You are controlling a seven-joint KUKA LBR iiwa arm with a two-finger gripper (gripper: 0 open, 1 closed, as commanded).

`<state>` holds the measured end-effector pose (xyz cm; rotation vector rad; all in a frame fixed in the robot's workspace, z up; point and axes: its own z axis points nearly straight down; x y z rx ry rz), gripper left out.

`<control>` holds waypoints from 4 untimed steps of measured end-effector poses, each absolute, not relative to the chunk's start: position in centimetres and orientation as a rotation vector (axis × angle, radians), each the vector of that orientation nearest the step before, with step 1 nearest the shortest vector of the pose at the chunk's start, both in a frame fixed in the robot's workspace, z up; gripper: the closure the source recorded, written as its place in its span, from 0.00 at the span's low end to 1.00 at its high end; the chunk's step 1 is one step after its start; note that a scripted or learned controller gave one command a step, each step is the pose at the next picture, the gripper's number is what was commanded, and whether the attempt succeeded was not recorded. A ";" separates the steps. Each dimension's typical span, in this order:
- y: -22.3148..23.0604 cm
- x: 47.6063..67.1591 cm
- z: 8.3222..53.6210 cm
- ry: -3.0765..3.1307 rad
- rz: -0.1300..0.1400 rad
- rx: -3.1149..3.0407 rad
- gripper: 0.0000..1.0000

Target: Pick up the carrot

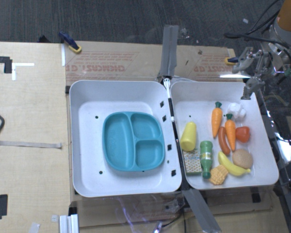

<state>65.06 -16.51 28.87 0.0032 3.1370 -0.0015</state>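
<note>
White right bin (pixel 262 178) holds two carrots (pixel 216 119); tool (pixel 250 84) hovers above, grip seemingly unreadable.

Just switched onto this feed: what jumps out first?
The teal plate alone in the left bin. Then the toy food heaped in the right bin, with two carrots side by side near its middle. The gripper hovers over that bin's far right corner.

I saw two orange carrots (pixel 216 120) with green tops lying lengthwise, side by side, in my right bin (pixel 262 178).
</note>
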 end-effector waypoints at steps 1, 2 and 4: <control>-15.7 62.4 13.7 3.117 -0.001 0.356 0.00; -15.6 60.5 9.4 3.108 -0.001 0.425 0.00; -9.8 62.2 16.2 3.003 0.000 0.903 1.00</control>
